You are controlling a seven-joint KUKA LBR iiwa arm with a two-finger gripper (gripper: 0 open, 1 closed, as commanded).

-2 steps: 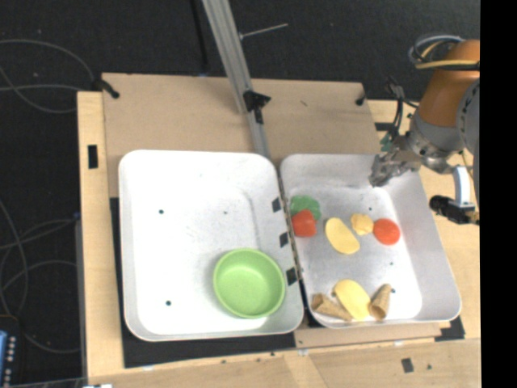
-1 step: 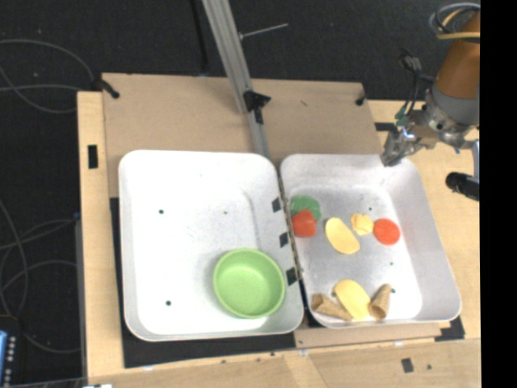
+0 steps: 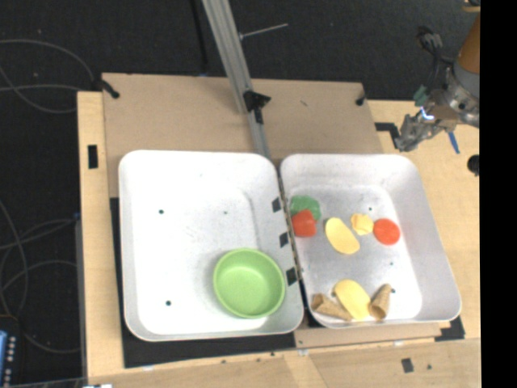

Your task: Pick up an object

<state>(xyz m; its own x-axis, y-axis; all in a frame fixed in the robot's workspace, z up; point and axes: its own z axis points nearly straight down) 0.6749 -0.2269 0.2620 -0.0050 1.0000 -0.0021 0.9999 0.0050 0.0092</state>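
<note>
Your claw [image 3: 412, 128] hangs over the desk [image 3: 388, 111] just past the right bin's [image 3: 420, 208] far right corner, and whether it's apart or together can't be made out. The toys lie well below it: an orange ball [image 3: 387, 231], a yellow oval piece [image 3: 342, 236] slanting from upper left to lower right, a red piece [image 3: 304, 225] touching a green one [image 3: 306, 207] by the divider. There's bare floor mid-bin; a green bowl [image 3: 249, 282] sits in the left bin [image 3: 161, 217].

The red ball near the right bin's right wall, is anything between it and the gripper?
Nothing visible blocks it. The gripper sits beyond the right bin's upper right corner, and the red ball lies uncovered, with a small yellow piece beside it.
</note>
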